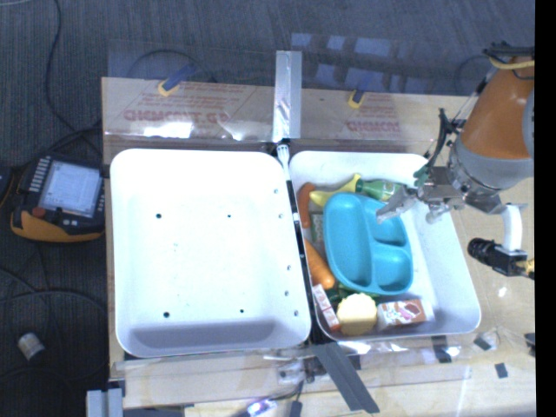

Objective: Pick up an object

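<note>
Hovering with its fingers spread wide and holding nothing, the grey two-finger gripper (407, 200) sits over the right-hand shallow white bin (452, 268), apparently lined up for the blue two-compartment plastic dish (369, 246) lying among toy food.

A handheld control pendant (59, 200) with a lit screen is lying on the dark carpet (174, 11) to the left of the bench (217, 111). Cables (39, 11) are trailing across the carpet above it. A small grey cylinder (30, 346) is sitting near the lower left corner.
</note>
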You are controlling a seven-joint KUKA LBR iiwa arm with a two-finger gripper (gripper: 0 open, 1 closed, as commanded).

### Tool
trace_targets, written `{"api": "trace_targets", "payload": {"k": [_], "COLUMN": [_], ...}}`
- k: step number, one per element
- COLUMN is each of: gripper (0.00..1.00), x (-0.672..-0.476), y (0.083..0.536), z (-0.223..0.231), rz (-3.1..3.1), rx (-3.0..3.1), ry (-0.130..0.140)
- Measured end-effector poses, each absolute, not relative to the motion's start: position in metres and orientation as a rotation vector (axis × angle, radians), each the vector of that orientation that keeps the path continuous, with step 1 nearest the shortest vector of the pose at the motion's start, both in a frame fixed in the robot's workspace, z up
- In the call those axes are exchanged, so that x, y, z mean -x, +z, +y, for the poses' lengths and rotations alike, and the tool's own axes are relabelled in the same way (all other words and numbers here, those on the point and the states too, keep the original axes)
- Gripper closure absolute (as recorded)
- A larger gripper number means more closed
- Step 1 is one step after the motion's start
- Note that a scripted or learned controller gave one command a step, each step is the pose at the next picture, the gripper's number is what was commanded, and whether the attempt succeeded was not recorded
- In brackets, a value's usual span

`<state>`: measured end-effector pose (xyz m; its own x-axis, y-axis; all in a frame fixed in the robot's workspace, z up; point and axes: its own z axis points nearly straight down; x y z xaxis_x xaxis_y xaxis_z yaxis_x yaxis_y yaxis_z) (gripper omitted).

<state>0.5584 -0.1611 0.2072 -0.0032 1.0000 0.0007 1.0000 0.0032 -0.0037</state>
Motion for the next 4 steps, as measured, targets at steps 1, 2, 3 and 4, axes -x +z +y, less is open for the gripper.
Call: {"api": "trace_targets", "payload": {"k": [1, 2, 3, 4], "gripper": [0.00, 0.00, 0.00, 0.00], "x": [-0.541, -0.563, -0.547, -0.525], "y": [0.215, 0.290, 0.360, 0.219], "z": [-0.211, -0.219, -0.216, -0.214], "rz": [-2.103, -2.048, -1.889, -1.543], "rx": [2.333, 2.382, 2.512, 2.735], "ry": [0.004, 0.006, 0.006, 0.008]}}
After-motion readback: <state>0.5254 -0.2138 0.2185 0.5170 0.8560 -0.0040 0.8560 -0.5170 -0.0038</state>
